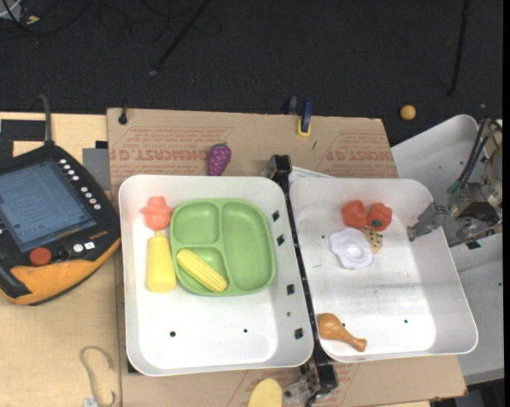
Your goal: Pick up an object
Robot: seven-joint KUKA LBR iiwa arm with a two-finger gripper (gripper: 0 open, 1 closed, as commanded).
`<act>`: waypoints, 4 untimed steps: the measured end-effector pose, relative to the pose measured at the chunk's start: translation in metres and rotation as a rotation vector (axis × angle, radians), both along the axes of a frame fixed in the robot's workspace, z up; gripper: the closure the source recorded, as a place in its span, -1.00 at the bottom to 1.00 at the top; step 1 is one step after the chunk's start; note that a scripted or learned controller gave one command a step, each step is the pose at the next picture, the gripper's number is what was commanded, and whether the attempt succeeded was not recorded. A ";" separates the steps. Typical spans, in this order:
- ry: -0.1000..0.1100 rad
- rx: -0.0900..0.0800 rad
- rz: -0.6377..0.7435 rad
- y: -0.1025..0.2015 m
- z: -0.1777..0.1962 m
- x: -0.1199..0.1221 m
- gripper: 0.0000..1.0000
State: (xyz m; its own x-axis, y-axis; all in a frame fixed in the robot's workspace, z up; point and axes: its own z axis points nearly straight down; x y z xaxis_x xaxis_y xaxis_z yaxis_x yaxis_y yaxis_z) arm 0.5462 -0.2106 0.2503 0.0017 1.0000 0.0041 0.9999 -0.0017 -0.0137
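Nearest the camera, a toy drumstick (341, 332) lies in the right bin (441, 329), available for picking. Jaws (445, 219) wait at that bin's right rim (state: cannot tell), gripping nothing visible.

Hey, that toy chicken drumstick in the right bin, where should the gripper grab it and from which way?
Probably from straight above, closing across the drumstick's narrow shaft, just right of the bulbous end. It lies flat, long axis running left to right, near the right bin's front wall, so fingers should straddle it front to back. The gripper sits at the bin's right edge.
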 end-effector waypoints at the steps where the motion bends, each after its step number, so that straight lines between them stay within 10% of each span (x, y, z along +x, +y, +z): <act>1: -0.012 -0.003 0.002 0.000 0.007 0.002 -1.00; 4: -0.007 -0.001 0.003 0.021 -0.137 -0.006 -1.00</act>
State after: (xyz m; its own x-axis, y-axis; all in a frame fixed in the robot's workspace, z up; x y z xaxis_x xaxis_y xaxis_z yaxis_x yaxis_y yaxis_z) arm 0.5400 -0.1897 0.1137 -0.0017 1.0000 0.0029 1.0000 0.0018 -0.0062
